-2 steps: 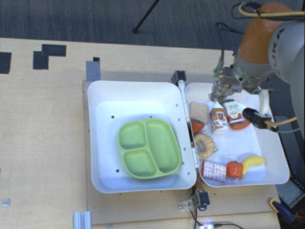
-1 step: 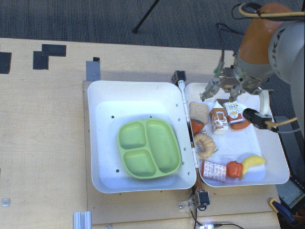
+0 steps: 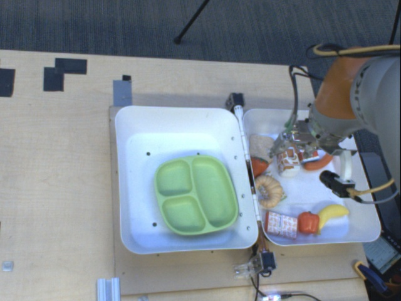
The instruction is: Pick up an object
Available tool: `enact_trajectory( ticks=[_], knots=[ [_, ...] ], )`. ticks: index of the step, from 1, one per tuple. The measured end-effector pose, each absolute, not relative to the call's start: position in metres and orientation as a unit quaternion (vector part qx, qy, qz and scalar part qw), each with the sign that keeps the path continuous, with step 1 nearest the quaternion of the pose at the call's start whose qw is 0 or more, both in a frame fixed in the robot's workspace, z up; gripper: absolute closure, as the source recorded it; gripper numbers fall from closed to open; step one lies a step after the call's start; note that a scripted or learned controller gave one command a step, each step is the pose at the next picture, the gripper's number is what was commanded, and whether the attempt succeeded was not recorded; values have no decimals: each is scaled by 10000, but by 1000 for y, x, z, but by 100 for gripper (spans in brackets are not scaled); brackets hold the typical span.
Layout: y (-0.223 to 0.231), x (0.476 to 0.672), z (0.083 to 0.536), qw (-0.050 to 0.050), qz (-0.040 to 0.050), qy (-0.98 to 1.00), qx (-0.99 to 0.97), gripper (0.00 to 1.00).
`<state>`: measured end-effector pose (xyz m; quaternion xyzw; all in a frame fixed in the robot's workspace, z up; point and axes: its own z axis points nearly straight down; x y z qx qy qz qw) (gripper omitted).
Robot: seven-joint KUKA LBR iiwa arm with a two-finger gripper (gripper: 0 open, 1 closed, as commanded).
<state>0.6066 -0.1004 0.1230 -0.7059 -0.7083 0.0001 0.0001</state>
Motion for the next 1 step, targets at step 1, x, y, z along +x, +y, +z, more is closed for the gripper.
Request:
enact_trajectory(
  ticks=[1],
  knots=[
    [-100, 608, 135, -15, -13, -7100, -7042, 100]
  ],
)
